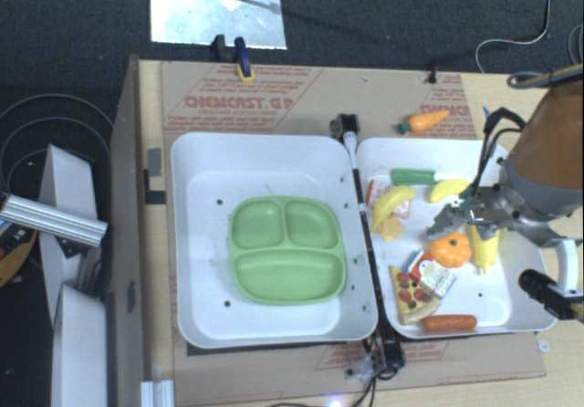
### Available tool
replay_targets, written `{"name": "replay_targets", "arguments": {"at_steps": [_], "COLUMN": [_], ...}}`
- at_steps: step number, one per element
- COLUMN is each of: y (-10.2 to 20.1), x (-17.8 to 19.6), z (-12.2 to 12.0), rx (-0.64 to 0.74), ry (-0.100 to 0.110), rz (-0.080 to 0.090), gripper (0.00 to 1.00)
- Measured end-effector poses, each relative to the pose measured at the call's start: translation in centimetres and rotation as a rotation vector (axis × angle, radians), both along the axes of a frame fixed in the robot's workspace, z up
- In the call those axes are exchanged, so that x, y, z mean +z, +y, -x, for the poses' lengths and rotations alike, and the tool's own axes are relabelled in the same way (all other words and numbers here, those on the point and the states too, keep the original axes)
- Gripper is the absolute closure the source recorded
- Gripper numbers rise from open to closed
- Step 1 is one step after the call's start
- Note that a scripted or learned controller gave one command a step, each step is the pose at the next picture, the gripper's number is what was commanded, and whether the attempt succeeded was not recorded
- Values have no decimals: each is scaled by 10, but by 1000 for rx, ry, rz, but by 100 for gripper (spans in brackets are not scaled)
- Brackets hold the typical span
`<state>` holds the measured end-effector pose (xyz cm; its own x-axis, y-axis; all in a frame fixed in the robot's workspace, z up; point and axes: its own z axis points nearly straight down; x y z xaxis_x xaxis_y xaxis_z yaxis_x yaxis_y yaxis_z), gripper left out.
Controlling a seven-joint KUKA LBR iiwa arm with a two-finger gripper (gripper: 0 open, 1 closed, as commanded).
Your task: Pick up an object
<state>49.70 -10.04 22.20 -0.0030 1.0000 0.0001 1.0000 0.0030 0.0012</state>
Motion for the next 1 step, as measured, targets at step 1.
{"name": "replay_targets", "arguments": {"at_steps": [1], "y": [-46], "x": [-91], "z": [-36], "rx": [-4], "ry": [3], "rz": [1], "gripper": [0]}}
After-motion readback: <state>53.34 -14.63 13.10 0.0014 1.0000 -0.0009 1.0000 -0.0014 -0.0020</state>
